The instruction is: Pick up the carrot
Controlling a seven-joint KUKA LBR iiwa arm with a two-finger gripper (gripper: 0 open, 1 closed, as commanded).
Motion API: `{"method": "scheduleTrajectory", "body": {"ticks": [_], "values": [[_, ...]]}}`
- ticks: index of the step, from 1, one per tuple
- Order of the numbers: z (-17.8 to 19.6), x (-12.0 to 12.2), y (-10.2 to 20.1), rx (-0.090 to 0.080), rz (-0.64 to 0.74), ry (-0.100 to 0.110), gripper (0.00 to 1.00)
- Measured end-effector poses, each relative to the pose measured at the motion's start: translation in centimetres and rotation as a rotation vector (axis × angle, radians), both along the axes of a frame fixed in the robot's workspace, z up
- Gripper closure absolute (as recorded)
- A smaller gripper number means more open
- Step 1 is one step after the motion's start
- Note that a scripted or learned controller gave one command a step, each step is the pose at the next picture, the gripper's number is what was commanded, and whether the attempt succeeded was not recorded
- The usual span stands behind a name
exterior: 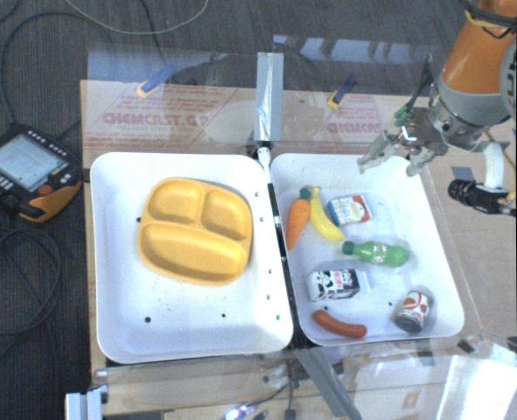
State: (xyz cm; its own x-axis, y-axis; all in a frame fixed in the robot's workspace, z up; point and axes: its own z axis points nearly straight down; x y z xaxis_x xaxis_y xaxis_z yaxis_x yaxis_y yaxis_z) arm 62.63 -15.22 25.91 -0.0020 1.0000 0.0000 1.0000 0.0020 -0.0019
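Look first to the right bin (439, 234), where the carrot (296, 219) lies against the bin's left wall, near its far-left corner, green top toward the far edge and orange tip toward the near edge. Just to its right you see a banana (323, 219), touching or nearly touching the carrot along its length. Beside the banana sits a small white carton with a red and blue label (349, 209). Toward the middle of that bin lies a green bottle (377, 253) on its side, and nearer the front edge a black-and-white milk carton (335, 283). Along the near edge you find a sausage (339, 324) and, in the near-right corner, a tin can (413, 311) lying tilted.

The gripper (396, 154) hangs over the far edge of the right bin, toward its far-right corner, well apart from the carrot. Its two fingers (373, 155) are spread wide with nothing between them.

The left bin (118, 322) carries a yellow divided plate (197, 230) with three compartments, set toward the centre. Left of the bench, on the dark floor, you see a handheld control pendant (26, 171) among loose cables.
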Motion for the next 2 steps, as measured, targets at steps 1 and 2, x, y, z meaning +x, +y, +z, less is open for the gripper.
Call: {"method": "scheduleTrajectory", "body": {"ticks": [1,2], "values": [[-3.2,3.4,6.5,-0.001,0.193,-0.001,0.0],[-7.6,-1.6,10.5,0.001,0.386,-0.001,0.0]]}}
